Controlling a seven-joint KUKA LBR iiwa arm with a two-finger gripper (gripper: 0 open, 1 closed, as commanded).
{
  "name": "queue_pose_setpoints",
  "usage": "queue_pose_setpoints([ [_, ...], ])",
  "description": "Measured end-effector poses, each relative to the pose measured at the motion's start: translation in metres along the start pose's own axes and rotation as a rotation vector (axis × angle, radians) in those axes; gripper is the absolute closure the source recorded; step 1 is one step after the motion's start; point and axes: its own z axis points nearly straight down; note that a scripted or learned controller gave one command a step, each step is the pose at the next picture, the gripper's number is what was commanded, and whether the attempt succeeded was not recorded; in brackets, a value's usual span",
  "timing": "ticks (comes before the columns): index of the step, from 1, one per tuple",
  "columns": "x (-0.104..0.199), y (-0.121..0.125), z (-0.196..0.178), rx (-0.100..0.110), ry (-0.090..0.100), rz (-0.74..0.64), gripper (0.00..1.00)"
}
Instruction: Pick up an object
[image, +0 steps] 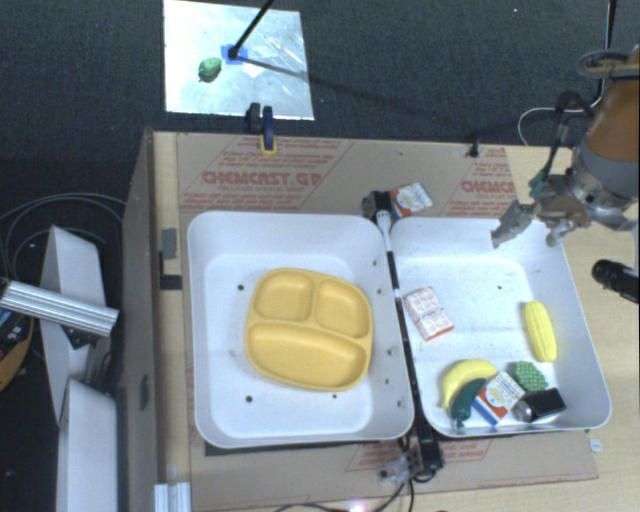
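Gripper (533, 221) hovers above far edge of right bin (470, 262), fingers spread, holding nothing. Likely target: corn cob (540, 330), lying alone just inside bin's right wall, apart from clutter at near corner. Long axis runs far-to-near, slight tilt. Best approach: descend centred, fingers straddling short width, close mid-length.

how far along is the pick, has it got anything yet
Nothing looks done yet. The gripper sits over the far right corner of the right bin, fingers spread with nothing between them. The corn cob, banana and small carton all lie in that bin untouched. Descent, grasp and lift are all left.
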Motion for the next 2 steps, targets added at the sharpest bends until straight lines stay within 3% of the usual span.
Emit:
queue_pose_setpoints([
  [1, -0.058, -0.028, 0.049, 0.002, -0.001, 0.002, 0.0],
  [2, -0.057, -0.047, 0.067, 0.001, 0.0, 0.002, 0.0],
])
